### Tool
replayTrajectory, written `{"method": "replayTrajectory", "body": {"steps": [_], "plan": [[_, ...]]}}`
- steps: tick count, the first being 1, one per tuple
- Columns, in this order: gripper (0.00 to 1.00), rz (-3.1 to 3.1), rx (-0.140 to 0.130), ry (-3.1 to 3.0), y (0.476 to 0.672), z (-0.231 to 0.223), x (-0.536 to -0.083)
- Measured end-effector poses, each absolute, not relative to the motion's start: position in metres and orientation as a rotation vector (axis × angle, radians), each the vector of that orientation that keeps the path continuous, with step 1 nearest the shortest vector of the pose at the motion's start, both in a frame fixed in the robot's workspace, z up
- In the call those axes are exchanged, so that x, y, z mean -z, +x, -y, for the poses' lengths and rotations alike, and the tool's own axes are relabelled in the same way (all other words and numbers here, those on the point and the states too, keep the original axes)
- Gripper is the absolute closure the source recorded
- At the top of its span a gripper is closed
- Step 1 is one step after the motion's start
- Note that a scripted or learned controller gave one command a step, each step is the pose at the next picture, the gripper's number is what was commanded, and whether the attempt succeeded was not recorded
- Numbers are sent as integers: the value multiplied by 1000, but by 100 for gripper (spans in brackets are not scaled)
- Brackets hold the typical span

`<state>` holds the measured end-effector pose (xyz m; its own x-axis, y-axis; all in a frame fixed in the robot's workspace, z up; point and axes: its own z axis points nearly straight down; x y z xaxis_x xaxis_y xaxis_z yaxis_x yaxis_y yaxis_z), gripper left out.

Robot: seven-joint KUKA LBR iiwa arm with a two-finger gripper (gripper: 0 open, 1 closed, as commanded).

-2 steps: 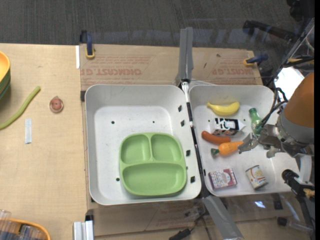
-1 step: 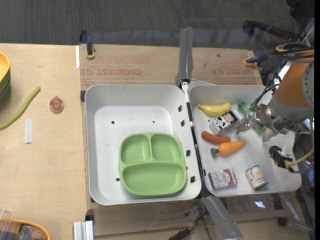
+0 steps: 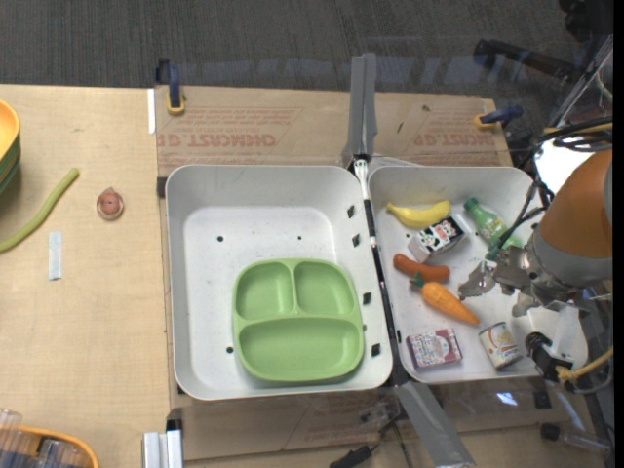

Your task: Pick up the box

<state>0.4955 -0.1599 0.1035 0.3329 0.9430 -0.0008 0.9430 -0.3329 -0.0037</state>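
Cardboard backs two white bins: left bin (image 3: 195, 203) holds a green tray (image 3: 297, 320), right bin (image 3: 429, 175) the box (image 3: 433, 348) near its front, and the gripper (image 3: 485, 281), fingers seemingly spread, hovers beside a carrot (image 3: 448, 302).

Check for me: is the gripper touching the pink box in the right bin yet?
Apart. The camera view shows bare white bin floor between the gripper and the pink box, which lies below-left of it, near the front wall.

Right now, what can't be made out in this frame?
- claw: small and dark against the bin; finger state unreadable.
- pink box: label print too small to read.
- black-and-white carton: print too small.
- yellow bowl: cut off by the left edge.
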Motion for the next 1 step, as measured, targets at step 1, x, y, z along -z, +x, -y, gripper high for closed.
{"method": "replayTrajectory", "body": {"steps": [1], "plan": [[0, 1863, 3, -2523, 559, 202, -91]]}}
